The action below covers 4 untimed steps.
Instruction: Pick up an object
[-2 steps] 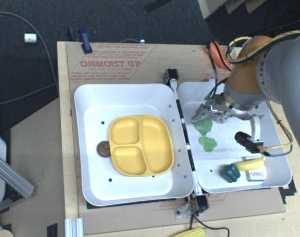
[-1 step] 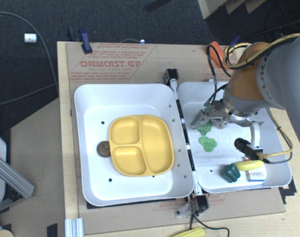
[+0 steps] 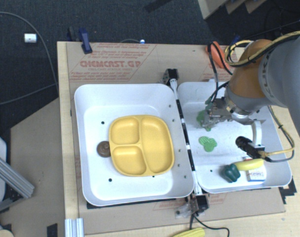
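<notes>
The pincer (image 3: 209, 118) is down in the right bin (image 3: 189, 95), at a pale green object (image 3: 203, 117); whether it grips I cannot tell. Nothing looks lifted yet. A green ridged piece (image 3: 207, 143) lies just nearer, with a teal toy (image 3: 231, 172) and a yellow block (image 3: 250, 165) at the near edge.

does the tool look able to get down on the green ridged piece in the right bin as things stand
Probably yes. The green ridged piece lies alone on bare bin floor in the right bin, just below the tool. The teal object and banana sit well off toward the near corner, so nothing crowds it.
</notes>
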Tool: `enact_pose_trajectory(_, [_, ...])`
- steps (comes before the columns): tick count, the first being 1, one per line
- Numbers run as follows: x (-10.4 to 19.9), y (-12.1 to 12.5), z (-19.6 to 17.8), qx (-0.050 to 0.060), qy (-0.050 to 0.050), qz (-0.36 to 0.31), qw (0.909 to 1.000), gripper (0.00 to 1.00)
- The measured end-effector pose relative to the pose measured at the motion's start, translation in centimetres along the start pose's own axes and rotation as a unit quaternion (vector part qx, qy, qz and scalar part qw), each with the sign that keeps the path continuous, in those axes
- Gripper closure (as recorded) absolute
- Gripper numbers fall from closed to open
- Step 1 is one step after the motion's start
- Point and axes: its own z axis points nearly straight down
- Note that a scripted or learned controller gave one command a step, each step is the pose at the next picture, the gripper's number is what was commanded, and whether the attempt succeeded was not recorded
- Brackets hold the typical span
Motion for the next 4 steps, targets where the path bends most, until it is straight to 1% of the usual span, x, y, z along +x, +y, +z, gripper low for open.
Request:
enact_pose_trajectory(1, [0.0, 0.0, 0.0, 0.000, 0.000, 0.000, 1.0000, 0.00])
enact_pose_trajectory(2, [0.0, -4.2, 1.1, 0.001, 0.000, 0.000, 1.0000, 0.00])
enact_pose_trajectory(3, [-0.3, -3.5, 1.0, 0.000, 0.000, 0.000, 1.0000, 0.00])
enact_pose_trajectory(4, [0.0, -5.1, 1.0, 0.001, 0.000, 0.000, 1.0000, 0.00])
